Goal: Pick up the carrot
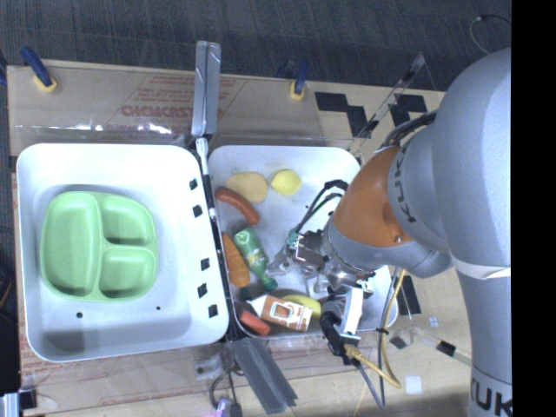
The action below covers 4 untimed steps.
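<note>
Camera view shows the carrot (234, 261) lying against the right bin's (261, 156) nine o'clock wall, beside a green bottle (253, 254), while the tool (306, 252) hovers at its three o'clock, grip unreadable.

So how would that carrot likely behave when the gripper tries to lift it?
The carrot looks like smooth plastic, so it may slip. Long and rounded, it could roll if nudged. It lies against the green bottle near the bin wall, so finger room seems tight.
</note>
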Each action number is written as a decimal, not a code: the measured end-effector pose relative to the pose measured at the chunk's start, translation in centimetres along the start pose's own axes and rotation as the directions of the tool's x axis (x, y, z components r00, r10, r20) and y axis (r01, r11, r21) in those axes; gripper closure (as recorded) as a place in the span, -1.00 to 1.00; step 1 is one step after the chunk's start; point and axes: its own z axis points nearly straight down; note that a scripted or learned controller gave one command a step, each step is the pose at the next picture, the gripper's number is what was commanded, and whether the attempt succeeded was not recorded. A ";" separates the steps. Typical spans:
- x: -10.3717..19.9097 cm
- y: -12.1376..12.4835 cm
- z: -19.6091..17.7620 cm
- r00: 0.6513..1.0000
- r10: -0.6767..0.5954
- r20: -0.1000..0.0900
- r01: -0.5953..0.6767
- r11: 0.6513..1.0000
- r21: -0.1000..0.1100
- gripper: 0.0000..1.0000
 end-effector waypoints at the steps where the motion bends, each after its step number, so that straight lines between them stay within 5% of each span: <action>1: 2.3 -0.3 1.2 0.956 0.294 -0.010 -0.294 0.956 -0.017 -1.00; 2: 1.6 0.1 1.3 0.992 -0.126 0.005 0.126 0.992 -0.027 -1.00; 3: 2.4 -0.7 2.0 0.944 -0.331 -0.002 0.331 0.944 -0.003 -1.00; 4: 5.8 9.9 2.0 0.973 -0.231 0.000 0.231 0.973 -0.002 -1.00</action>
